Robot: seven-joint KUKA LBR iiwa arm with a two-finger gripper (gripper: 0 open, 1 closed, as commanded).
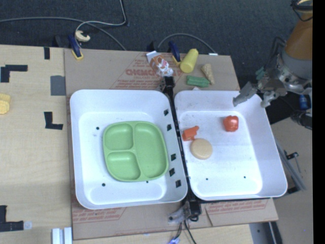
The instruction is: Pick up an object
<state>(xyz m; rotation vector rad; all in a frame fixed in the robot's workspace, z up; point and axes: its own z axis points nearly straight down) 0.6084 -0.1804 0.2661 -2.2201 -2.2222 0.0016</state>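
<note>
The right bin (254,184) holds three small items: a red tomato-like piece (231,123), an orange piece (190,132) and a round tan disc (201,149). My gripper (255,98) hangs over the bin's far right corner, above and to the right of the red piece. Its two fingers (243,97) are spread apart, open, with nothing between them. The grey arm with its orange band (300,39) comes in from the upper right.
A green divided plate (135,150) lies in the left bin (86,136). Behind the bins, on the cardboard, lie a yellow item (189,60), a green one (198,81), a tan cone (207,72) and a small packet (160,62). A black divider (175,136) joins the bins.
</note>
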